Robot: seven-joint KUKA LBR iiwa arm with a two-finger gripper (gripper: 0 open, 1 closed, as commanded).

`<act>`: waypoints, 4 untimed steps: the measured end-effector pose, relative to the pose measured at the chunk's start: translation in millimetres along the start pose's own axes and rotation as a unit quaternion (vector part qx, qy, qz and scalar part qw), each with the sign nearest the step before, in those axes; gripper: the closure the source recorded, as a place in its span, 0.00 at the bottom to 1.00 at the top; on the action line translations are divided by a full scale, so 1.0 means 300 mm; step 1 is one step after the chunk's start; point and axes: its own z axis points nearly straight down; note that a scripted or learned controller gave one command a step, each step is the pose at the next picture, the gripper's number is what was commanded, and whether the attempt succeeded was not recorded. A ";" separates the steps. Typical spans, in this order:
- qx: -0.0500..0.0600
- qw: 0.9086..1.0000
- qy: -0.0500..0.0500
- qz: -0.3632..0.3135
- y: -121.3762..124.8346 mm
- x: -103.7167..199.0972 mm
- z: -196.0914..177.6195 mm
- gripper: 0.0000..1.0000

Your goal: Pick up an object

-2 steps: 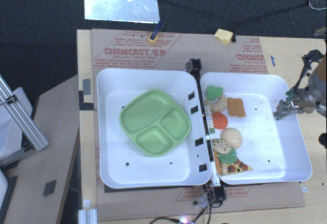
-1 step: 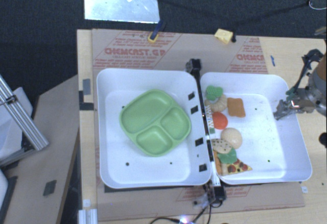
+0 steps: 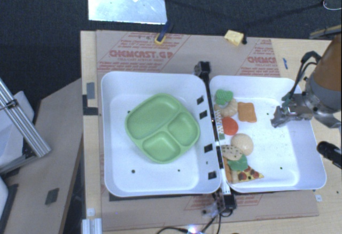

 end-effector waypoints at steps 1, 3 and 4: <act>-0.001 1.000 0.000 0.000 0.019 0.156 -0.013 1.00; 0.001 1.000 -0.001 0.001 0.008 0.388 0.053 1.00; 0.000 1.000 -0.001 0.002 0.000 0.390 0.055 1.00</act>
